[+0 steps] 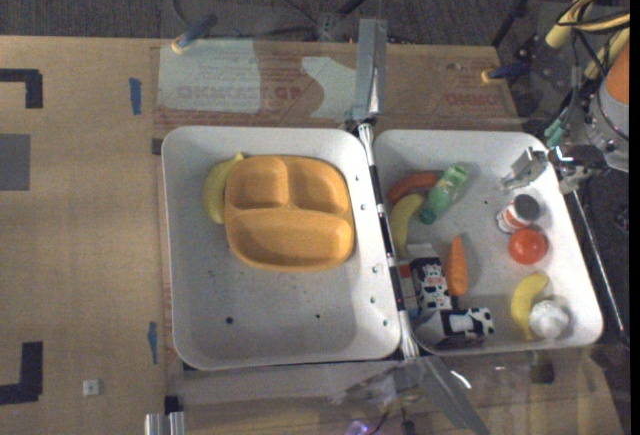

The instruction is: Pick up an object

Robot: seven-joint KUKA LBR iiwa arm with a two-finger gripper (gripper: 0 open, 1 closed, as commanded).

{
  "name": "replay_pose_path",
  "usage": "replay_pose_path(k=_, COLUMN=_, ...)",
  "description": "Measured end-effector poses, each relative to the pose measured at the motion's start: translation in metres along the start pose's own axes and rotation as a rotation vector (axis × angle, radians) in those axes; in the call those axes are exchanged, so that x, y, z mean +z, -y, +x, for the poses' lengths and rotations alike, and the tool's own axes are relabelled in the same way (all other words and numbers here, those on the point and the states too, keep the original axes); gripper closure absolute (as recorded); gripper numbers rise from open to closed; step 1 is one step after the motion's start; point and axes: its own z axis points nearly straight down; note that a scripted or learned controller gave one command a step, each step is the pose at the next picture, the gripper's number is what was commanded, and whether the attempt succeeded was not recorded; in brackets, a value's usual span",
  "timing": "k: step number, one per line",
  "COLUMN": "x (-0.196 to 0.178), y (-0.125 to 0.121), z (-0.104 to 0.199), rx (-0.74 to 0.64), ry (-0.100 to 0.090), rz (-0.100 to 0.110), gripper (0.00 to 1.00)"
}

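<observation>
A small red-and-white jar with a dark top (520,212) is taken as the likeliest target; it lies in the right bin (480,145), just below and slightly left of the gripper (528,166). The approach step is judged to be in hand: nothing is seen between the fingers, whose spread cannot be told. A short descent centred on the jar would be called for next. A red tomato (527,245) sits just beyond the jar, a green bottle (443,193) well left.

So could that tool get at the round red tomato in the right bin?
Probably yes. The tool hangs over the right white bin, and the round red tomato lies uncovered nearby, with open floor to its left.
</observation>
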Motion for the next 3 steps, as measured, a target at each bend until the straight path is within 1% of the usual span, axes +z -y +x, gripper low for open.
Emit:
replay_pose_path(k=1, x=0.104, y=-0.022, z=-0.018, rx=0.027, ry=0.014, rz=-0.032, gripper=0.0)
replay_pose_path(k=2, x=0.145, y=-0.037, z=-0.029, rx=-0.123, ry=-0.001, rz=-0.019, gripper=0.0)
replay_pose_path(k=3, x=0.146, y=-0.036, z=-0.028, rx=-0.123, ry=-0.002, rz=-0.018, gripper=0.0)
